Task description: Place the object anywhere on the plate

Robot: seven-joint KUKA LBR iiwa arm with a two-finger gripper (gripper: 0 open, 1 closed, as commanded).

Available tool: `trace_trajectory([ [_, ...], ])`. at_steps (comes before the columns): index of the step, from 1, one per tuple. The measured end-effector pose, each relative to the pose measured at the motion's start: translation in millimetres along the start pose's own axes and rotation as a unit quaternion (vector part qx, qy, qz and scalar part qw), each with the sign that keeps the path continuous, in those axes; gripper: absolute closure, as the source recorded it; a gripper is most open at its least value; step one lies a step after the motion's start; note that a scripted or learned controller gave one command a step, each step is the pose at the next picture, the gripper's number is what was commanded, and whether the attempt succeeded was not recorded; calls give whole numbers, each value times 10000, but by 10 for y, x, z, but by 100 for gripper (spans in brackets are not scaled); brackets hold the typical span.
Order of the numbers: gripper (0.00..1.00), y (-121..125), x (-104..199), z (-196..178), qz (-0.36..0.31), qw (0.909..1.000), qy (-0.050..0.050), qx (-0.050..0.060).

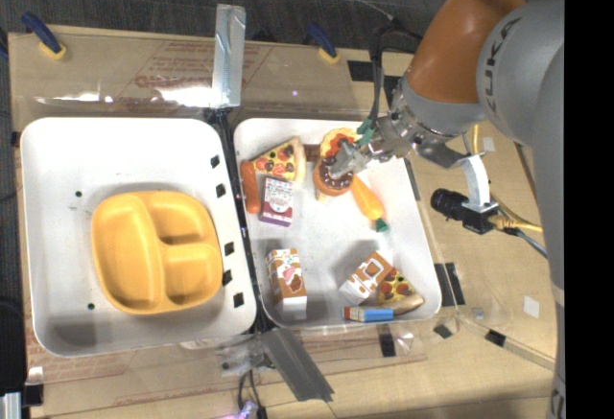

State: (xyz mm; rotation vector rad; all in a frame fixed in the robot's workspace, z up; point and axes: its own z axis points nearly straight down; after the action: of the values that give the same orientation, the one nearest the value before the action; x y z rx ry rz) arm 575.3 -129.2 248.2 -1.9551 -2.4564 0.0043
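Observation:
A yellow divided plate [153, 249] lies in the left white bin [48, 149]. My gripper [348, 159] hangs low over the back of the right bin [413, 244]. It is right above a chocolate donut [332, 179] and an orange-rimmed round toy [337, 138]. The wrist hides part of both. I see nothing clearly held between the fingers.
The right bin also holds a pizza slice [279, 159], a red sausage [250, 185], a purple carton [278, 199], an orange carrot [367, 201], two small cartons [287, 275] [366, 278], a second pizza slice [400, 292] and a blue-red marker [370, 314].

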Motion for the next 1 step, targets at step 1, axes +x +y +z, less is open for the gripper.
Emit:
trace_trajectory([
  [1,100,-851,-171,129,1224,9925,12,34],
])
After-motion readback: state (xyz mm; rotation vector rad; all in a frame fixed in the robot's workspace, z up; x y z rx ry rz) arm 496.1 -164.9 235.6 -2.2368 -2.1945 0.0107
